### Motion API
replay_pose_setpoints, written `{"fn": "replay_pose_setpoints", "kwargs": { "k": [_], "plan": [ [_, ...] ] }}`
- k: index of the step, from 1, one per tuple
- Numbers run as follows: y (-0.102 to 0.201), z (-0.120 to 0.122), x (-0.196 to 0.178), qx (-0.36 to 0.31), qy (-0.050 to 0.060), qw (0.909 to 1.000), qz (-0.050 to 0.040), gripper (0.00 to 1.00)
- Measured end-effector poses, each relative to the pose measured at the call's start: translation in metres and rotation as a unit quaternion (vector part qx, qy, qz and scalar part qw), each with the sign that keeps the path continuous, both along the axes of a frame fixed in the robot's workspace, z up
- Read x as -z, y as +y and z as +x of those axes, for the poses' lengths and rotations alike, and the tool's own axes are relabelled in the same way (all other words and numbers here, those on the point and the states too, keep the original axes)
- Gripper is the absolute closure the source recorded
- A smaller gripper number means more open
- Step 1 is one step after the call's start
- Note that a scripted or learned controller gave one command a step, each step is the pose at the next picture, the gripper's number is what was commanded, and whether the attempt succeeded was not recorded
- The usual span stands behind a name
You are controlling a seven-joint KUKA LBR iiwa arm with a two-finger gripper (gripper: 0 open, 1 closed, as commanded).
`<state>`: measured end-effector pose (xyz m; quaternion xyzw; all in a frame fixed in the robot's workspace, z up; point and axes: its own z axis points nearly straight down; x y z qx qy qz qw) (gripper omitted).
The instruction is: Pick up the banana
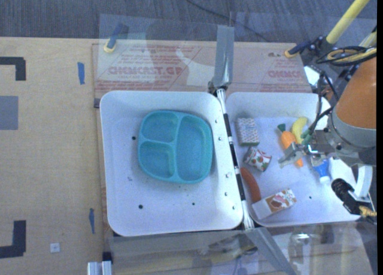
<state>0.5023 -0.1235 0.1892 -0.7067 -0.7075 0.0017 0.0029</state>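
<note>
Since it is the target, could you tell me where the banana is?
The banana lies in the right bin, toward its far right, beside a carrot and by the gripper.

I see two white bins [119, 208] on a tan bench [48, 178]. The plate [176, 146] is plain turquoise. The banana [299, 129] is yellow, the carrot [287, 138] orange, the sausage [251, 185] red-brown. One box [247, 130] has a grey checked pattern, one carton [258, 159] is white with red and green print, another [276, 202] white with an orange picture. The arm [358, 103] is grey with an orange band.
</note>
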Motion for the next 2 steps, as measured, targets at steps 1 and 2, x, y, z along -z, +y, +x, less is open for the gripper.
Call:
{"fn": "replay_pose_setpoints", "kwargs": {
  "k": [1, 2],
  "plan": [
    [-0.036, 0.077, -0.038, 0.063, -0.002, 0.998, -0.0014, 0.0],
    [-0.06, 0.12, 0.018, 0.056, -0.002, 0.9984, -0.0017, 0.0]
  ]
}}
